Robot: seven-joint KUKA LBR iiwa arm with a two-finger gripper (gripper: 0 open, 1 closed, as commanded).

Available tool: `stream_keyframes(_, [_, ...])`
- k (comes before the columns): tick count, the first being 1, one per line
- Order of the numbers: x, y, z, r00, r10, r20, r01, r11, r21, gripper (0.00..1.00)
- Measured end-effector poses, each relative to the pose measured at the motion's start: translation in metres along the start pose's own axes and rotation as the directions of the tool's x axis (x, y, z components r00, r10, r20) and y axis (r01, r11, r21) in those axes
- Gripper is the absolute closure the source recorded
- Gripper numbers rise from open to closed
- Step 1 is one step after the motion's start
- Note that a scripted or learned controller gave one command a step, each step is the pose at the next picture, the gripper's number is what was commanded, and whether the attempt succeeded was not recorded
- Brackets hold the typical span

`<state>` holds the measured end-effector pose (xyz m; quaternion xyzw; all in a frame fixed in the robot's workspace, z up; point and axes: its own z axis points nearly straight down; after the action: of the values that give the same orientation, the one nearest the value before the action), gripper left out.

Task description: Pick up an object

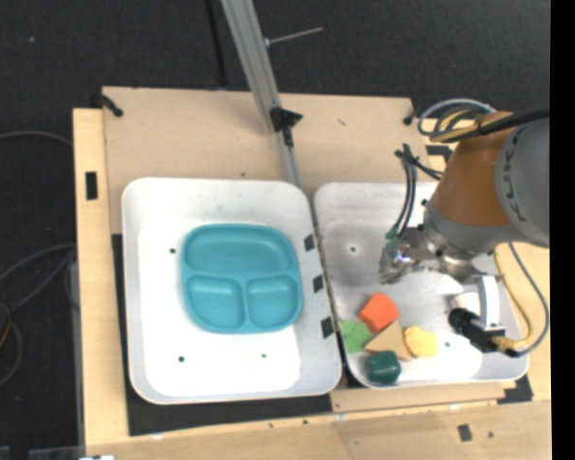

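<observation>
Several small things lie at the front of the right bin [356, 220]: an orange block [379, 311], a light green piece [355, 334], a tan wedge [387, 341], a yellow piece [421, 341] and a dark green piece [383, 366]. My gripper [395, 260] hangs over the middle of the right bin, just behind and a little right of the orange block. Nothing shows between its fingers. The wrist hides much of the gripper from above.
The left bin [153, 257] holds a teal divided plate [240, 277]. A grey metal pole [254, 56] slants down from the top to the gap between the bins. The arm covers the right bin's far right side.
</observation>
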<state>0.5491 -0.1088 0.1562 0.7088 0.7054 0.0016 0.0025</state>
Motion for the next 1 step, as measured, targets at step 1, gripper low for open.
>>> stream_keyframes(1, [-0.0015, 0.0027, -0.0543, 1.000, -0.008, 0.001, 0.008, 1.000, -0.003, 1.00])
